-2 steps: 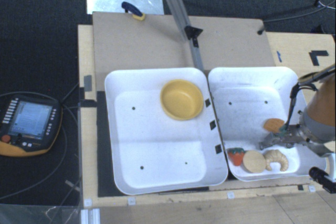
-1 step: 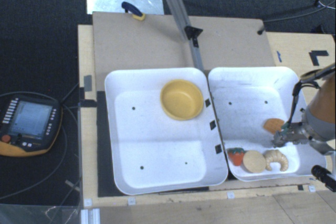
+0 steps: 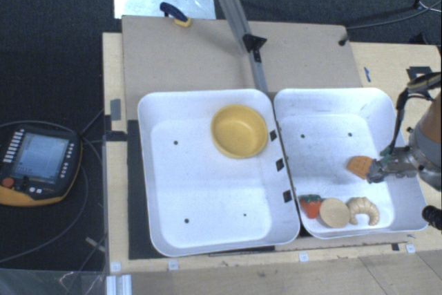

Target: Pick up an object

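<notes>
The counter [image 3: 304,59] is carrying two shallow white bins side by side. The left bin [image 3: 207,217] is holding a yellow bowl [image 3: 239,130] near its upper right corner. The right bin [image 3: 324,121] is holding four small things: an orange biscuit-like piece [image 3: 358,166] toward the right wall, and along the near edge a red and green toy vegetable [image 3: 310,205], a round tan disc [image 3: 334,213] and a croissant [image 3: 364,209]. The arm is reaching in from the right, its jaws [image 3: 376,172] sitting just beside the orange piece, seemingly touching its right edge; how wide they are standing I cannot tell.
</notes>
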`<control>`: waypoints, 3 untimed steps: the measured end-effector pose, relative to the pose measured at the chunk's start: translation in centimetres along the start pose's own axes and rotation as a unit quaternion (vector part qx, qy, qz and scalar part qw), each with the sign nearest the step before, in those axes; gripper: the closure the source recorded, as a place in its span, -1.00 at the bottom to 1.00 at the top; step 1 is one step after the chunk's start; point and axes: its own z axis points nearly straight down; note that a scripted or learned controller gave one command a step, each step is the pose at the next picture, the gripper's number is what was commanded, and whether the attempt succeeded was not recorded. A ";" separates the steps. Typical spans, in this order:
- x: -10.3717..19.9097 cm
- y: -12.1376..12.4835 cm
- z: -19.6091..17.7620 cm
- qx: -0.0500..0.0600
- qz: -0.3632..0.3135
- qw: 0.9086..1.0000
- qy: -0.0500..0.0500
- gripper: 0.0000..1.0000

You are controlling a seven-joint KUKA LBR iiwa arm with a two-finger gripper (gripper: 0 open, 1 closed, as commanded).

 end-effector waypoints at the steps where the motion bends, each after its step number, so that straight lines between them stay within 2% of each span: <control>1: 0.0 -0.4 -6.1 0.000 0.000 1.000 0.000 1.00; 2: 0.0 -0.3 -9.0 0.001 0.000 1.000 0.000 1.00; 3: 5.3 -0.4 -8.8 0.002 -0.001 1.000 0.001 1.00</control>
